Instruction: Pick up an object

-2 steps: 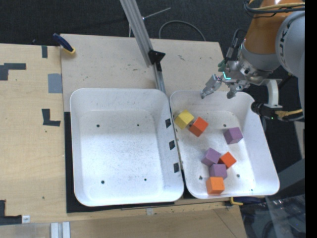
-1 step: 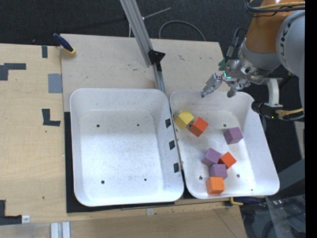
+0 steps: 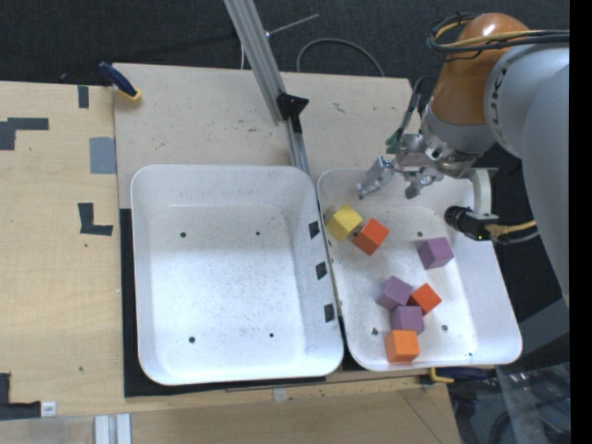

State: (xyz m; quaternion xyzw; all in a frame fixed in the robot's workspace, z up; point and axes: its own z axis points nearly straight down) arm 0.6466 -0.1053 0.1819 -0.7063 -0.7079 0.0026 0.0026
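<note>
My gripper [image 3: 390, 184] hangs over the far end of the right bin [image 3: 481, 336], its two fingers spread apart with nothing between them. Just below and left of it lie a yellow cube [image 3: 344, 222] and an orange cube [image 3: 371, 236], touching each other. A purple cube [image 3: 435, 252] sits alone toward the right wall. Nearer the front lie a purple cube [image 3: 395, 291], a small orange cube [image 3: 425, 298], another purple cube [image 3: 408, 319] and an orange cube [image 3: 401, 345], packed close together.
The left bin [image 3: 148, 248] stands beside the right one, their rims meeting in the middle. A slanted metal rail [image 3: 264, 54] runs from the top down to the bins' shared far corner. A blue-and-yellow clamp [image 3: 118, 80] lies at the bench's far left.
</note>
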